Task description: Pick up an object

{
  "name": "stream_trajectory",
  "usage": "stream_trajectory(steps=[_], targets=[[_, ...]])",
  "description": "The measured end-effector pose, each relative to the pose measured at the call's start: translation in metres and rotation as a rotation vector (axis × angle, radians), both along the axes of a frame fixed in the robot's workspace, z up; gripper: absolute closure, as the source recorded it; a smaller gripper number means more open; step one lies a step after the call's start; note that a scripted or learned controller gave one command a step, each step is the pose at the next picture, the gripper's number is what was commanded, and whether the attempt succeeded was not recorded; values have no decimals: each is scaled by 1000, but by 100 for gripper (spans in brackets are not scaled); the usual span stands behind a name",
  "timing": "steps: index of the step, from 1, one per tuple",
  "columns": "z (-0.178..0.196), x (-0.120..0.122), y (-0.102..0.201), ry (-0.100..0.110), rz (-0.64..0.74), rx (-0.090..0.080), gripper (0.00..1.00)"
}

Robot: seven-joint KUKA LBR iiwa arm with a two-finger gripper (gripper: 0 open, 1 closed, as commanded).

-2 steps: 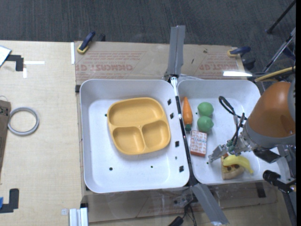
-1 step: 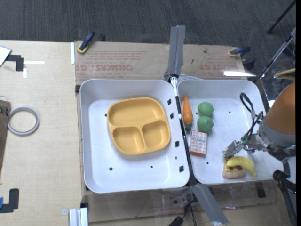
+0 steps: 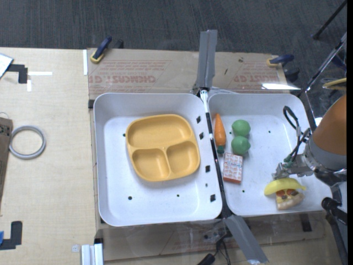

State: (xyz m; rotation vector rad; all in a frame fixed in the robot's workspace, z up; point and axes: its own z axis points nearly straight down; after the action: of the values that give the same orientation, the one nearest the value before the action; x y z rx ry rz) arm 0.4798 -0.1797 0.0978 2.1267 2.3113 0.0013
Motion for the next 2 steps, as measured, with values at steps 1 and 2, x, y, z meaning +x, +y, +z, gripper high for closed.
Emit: stream_trajectory(steps=[1,2], targets=[[-3,2,-40,-11,230,-7,100],[-8,-1,-37,2,233,3,0]])
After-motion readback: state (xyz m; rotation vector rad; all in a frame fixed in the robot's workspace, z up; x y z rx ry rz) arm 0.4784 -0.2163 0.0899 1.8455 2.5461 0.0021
